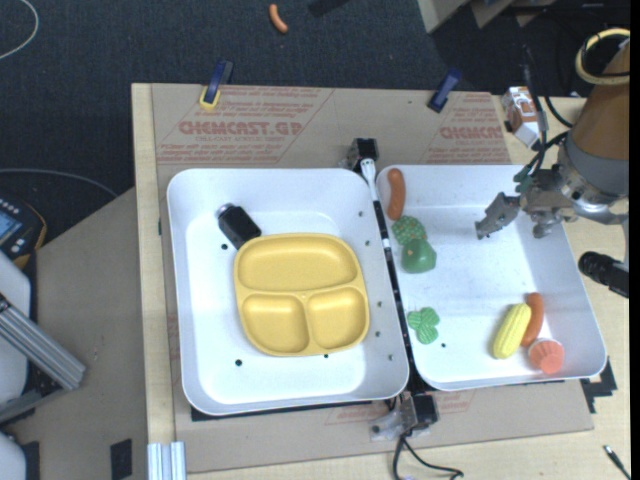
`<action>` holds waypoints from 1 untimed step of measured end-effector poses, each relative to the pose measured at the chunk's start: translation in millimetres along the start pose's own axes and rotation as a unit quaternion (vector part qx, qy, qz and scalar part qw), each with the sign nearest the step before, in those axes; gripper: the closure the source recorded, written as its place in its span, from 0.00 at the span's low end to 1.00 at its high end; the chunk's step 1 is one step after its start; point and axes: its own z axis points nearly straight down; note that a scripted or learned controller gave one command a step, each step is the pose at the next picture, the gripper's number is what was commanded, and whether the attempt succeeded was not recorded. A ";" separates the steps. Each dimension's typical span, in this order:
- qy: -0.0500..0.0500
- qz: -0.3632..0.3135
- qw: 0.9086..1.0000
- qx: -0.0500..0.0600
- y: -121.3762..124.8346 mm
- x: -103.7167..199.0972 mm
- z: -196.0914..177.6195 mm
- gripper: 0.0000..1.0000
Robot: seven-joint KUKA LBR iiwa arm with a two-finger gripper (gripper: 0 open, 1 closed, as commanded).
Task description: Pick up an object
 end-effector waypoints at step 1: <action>-0.001 -0.001 1.000 -0.007 3.0 0.1 -7.2 0.00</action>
